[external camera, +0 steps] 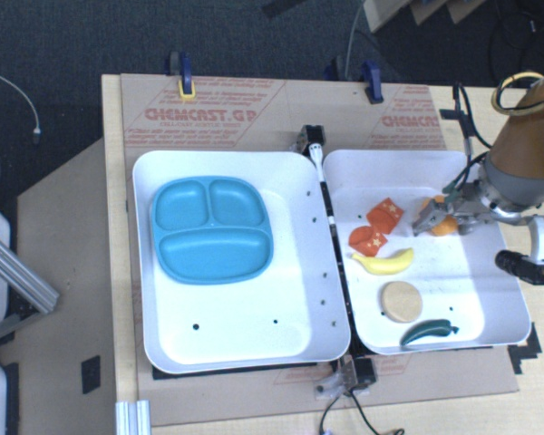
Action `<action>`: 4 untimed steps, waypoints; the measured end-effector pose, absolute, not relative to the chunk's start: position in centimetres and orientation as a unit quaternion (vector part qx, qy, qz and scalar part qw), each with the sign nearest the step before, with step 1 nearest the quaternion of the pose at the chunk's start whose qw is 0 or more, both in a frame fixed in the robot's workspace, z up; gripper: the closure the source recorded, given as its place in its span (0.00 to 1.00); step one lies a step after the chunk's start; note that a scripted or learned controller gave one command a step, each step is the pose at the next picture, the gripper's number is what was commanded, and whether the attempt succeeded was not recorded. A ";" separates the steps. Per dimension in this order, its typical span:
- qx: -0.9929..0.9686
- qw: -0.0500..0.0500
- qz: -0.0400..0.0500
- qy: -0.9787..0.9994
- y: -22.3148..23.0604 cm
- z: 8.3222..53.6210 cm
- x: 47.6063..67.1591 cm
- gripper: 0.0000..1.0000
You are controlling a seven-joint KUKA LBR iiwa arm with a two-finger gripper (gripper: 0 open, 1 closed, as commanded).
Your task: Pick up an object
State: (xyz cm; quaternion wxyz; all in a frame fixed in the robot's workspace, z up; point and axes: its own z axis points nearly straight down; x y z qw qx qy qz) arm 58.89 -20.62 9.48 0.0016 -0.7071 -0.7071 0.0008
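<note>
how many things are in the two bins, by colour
Blue: 1, the sectioned blue plastic plate in the left bin.
Red: 2, the red block and the red round piece.
Yellow: 1, the yellow toy banana.
Tan: 1, the tan round disc.
Teal: 1, the curved teal piece.
Orange: 1, the small orange object at the gripper.
Total: 7

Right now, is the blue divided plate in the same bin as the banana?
No. The blue plate lies in the left bin, while the banana lies in the right bin.
</note>
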 end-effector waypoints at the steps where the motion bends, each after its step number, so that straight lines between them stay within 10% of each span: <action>1: -0.707 -0.001 0.000 -0.707 -20.7 10.8 59.0 1.00; 4: -0.707 -0.003 -0.001 -0.707 -21.3 25.1 60.9 1.00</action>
